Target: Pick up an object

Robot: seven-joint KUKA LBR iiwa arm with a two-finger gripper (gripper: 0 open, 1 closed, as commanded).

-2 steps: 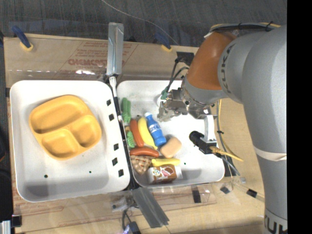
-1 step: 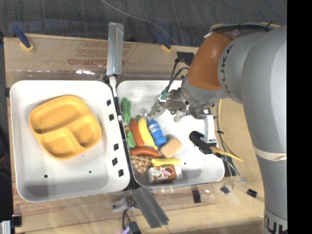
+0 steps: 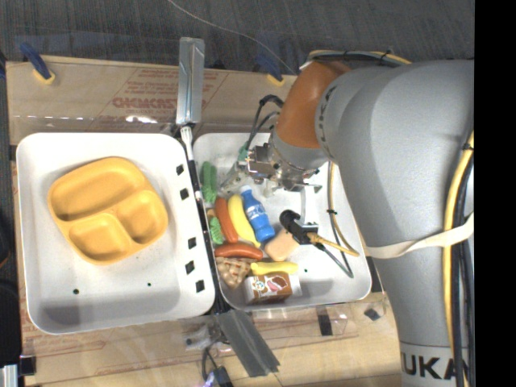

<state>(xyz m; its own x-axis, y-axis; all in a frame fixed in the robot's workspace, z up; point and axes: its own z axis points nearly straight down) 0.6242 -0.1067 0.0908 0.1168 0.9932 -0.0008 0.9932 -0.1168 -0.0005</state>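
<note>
Gripper (image 3: 263,168) sits over my right bin (image 3: 332,274); I can't tell its grip state. Blue bottle (image 3: 257,218) lies just beneath-view of it, banana (image 3: 239,217) touching the bottle's far side.

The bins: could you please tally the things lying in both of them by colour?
Yellow: 2, plate and banana
Green: 2, far pod and near pod
Red: 2, far sausage and near sausage
Blue: 1, bottle
Tan: 2, bread and waffle
Brown: 1, packet
Total: 10
</note>
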